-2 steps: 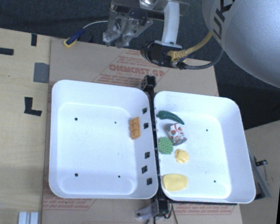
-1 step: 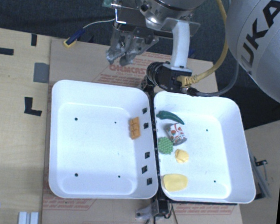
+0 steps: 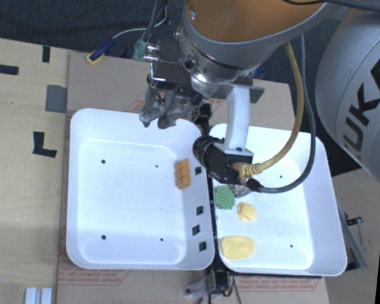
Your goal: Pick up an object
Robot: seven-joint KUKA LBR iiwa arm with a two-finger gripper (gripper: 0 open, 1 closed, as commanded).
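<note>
My gripper (image 3: 158,116) hangs over the back rim of the left bin (image 3: 85,170), near that bin's far middle. I see nothing held in it. An orange waffle-like piece (image 3: 183,174) lies in the left bin close to its right wall, in front of and to the right of the gripper. In the right bin (image 3: 308,195) lie a green bumpy piece (image 3: 224,198), a small yellow piece (image 3: 246,212) and a larger flat yellow piece (image 3: 237,247), all near that bin's left side.
The arm's big orange and grey body (image 3: 259,26) fills the top of the view above both bins. The bins stand on a brown cardboard sheet (image 3: 109,81) on the wooden bench.
</note>
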